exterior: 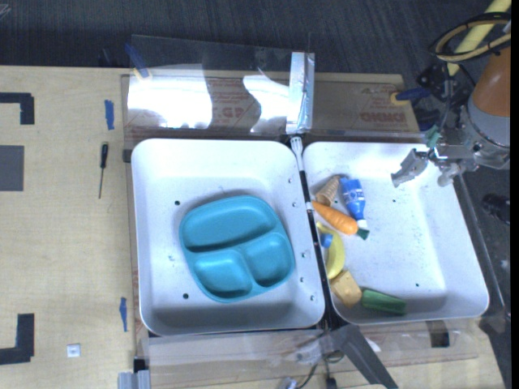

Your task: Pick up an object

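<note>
The gripper [425,167] hangs over the far right part of the right bin [430,250], its two grey fingers [405,168] spread apart with nothing between them. The objects to be picked lie well to the left of it and nearer, bunched along the left wall of that bin, none touching the jaws. Farthest is a tan cone-shaped piece [328,189], with a blue packet [352,196] just to its right. An orange carrot [336,218] lies slantwise across both, its green tip pointing near and right. Below it a yellow banana [333,254] curves along the wall, then a brownish lump [345,285], perhaps a potato, though the view is too coarse to be sure. A green cylinder [383,301] lies on its side at the near edge, touching the lump. In the left bin [154,217] a blue divided tray [236,246] rests flat, turned at a slant. The arm's orange band [495,91] is cut off by the right edge, and a small blue item under the carrot is mostly hidden. Behind the bins stands a clear shiny panel [219,96] whose glare washes out what lies behind it.
</note>
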`<state>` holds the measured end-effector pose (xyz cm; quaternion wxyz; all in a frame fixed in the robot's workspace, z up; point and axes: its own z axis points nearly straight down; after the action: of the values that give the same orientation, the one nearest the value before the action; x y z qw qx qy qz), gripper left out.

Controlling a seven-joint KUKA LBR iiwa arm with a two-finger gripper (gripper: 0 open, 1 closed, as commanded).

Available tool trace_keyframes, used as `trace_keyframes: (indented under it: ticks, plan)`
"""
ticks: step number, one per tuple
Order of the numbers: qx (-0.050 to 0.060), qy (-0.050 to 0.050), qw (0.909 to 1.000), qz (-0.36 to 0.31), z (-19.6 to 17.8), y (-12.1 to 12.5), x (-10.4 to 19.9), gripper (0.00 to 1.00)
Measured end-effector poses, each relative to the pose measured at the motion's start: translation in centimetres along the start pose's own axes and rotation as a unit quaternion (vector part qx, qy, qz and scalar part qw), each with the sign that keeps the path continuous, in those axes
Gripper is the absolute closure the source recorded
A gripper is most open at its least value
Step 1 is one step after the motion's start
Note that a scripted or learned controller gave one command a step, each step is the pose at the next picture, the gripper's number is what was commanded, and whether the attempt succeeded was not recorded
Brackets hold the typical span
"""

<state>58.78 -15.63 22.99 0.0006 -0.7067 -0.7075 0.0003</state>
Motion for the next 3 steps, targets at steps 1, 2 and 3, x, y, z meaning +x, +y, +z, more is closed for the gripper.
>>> trace_keyframes:
  ticks: [1,2,3]
  plan:
    - [0.001,0.001,0.9945,-0.105,8.8,0.0,6.2,0.00]
    - [-0.004,-0.002,0.9923,-0.123,14.3,1.6,5.4,0.00]
    - [-0.007,-0.003,0.9924,-0.123,13.0,1.8,5.4,1.00]
